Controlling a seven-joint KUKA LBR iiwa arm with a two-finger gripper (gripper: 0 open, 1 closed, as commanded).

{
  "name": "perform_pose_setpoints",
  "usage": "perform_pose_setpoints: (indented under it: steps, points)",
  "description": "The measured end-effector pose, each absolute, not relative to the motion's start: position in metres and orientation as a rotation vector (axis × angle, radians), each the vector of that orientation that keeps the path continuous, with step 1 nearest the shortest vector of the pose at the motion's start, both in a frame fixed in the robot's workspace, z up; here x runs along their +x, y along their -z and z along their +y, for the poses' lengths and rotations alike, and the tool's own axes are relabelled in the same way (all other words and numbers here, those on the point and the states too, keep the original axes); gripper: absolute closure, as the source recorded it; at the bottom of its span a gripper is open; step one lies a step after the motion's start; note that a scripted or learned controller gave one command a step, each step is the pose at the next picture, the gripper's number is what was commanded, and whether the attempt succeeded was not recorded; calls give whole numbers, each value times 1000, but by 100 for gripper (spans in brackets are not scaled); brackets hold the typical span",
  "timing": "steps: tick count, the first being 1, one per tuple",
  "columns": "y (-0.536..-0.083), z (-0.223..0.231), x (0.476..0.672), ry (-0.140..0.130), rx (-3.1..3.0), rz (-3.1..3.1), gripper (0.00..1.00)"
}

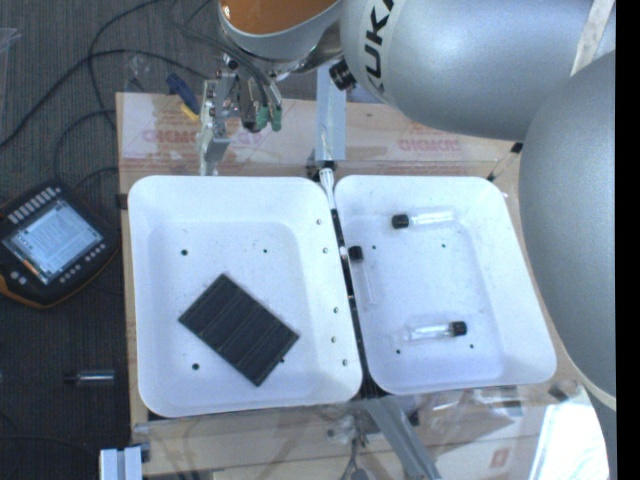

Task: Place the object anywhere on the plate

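Arm (470, 48) — reaching in from the right, its grey bulk hanging over the far edge of the tabletop (400, 143). Left bin (160, 218) — carrying the dark ribbed plate (239, 329), lying flat and turned diagonally. Right bin (500, 228) — carrying two clear vials with black caps: far vial (422, 220) and near vial (434, 331), both lying roughly crosswise. Pincer (240, 118) — hovering beyond the left bin's far rim, grasping nothing visible; whether released or clenched is impossible to tell. Both vials are sitting toward the arm's base side and nearer the camera; the far vial is closer.

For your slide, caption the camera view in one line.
KUKA gripper hovers beyond left bin with dark plate; two vials lie right.
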State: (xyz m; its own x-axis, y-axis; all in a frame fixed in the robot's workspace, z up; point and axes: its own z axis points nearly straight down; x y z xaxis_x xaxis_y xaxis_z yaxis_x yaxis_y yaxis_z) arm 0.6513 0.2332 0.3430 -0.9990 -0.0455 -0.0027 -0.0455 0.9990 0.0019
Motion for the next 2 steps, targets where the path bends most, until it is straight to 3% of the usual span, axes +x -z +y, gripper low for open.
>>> perform_pose_setpoints:
  steps: [2]
  points:
    - [-359, 235, 654, -15, -69, 3137, 100]
